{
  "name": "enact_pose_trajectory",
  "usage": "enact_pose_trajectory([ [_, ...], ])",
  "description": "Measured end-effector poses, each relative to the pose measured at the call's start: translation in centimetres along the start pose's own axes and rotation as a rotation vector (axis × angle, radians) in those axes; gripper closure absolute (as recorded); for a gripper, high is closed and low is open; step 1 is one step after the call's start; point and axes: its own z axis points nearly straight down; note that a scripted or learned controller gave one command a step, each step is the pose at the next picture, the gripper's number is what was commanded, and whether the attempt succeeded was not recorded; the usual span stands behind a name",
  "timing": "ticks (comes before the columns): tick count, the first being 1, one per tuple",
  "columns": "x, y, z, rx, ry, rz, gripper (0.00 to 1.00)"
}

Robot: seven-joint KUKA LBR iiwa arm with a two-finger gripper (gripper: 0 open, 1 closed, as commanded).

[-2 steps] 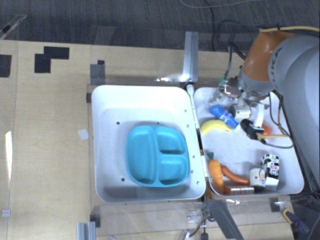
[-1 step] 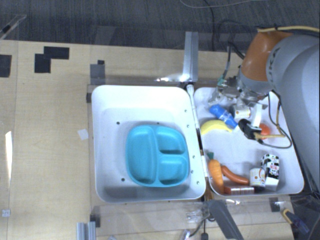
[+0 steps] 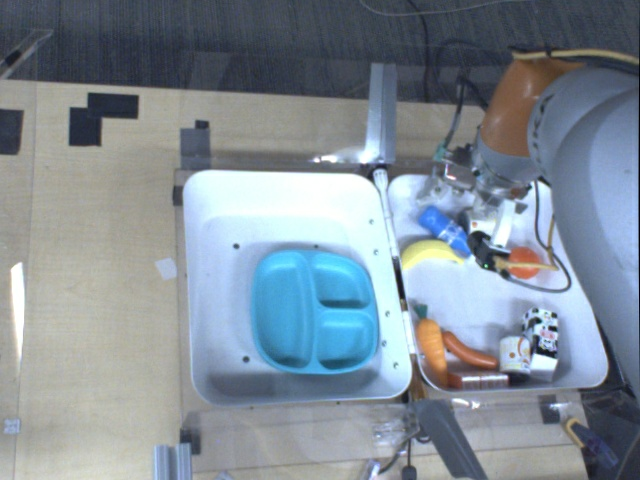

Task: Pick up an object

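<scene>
Two white bins sit on the bench; beside the banana (image 3: 432, 254) lies a blue bottle (image 3: 443, 229), the gripper (image 3: 478, 214) (grip unclear) hovering just above it.

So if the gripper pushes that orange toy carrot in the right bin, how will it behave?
The orange toy carrot is tapered and rounded, so it would probably roll or pivot. It looks like light plastic, likely stiff and smooth. The curved orange sausage-like piece beside it may shift too.

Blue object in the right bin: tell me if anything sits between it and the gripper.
Nothing visible does. The gripper hangs right over the blue object at the right bin's far end. The yellow banana lies just beside it, toward the near side, not in between.
</scene>
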Motion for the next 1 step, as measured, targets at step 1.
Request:
enact_pose_trajectory([
  [1,0.0,0.0,0.0,0.0,0.0,0.0,0.0],
])
